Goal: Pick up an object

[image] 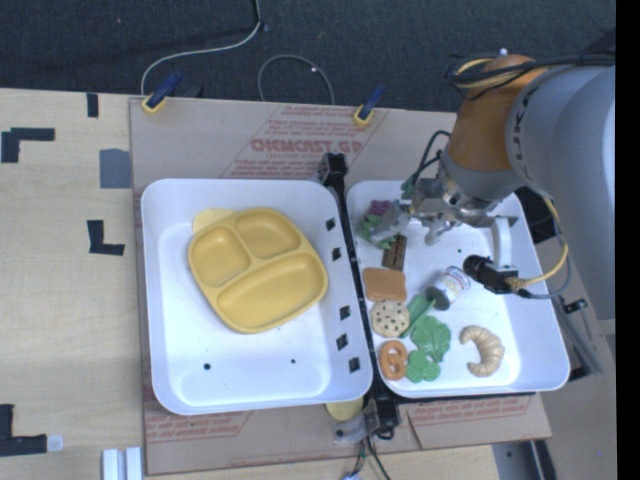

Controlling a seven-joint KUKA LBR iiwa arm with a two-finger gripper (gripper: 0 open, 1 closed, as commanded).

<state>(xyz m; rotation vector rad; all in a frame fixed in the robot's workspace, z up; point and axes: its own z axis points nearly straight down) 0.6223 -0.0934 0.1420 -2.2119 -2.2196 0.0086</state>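
My gripper point(428, 218) hangs low over the back of the right bin point(535, 353), under the orange wrist band. Just to its left lies a purple and green bunch of grapes point(377, 218), and a brown chocolate bar point(395, 252) lies below and to its left. Further forward in that bin are a slice of toast point(385, 284), a round cracker point(389, 318), a pretzel point(392, 359), green leafy pieces point(430, 338), a croissant point(484, 350) and a small jar point(450, 286) on its side. I see nothing held in the gripper.
The left bin point(170, 358) holds a yellow divided plate point(258, 266). A black divider point(345, 268) runs between the bins. A black plug on a cable point(490, 272) hangs from the arm over the right bin. The grey arm covers the bin's back right corner.
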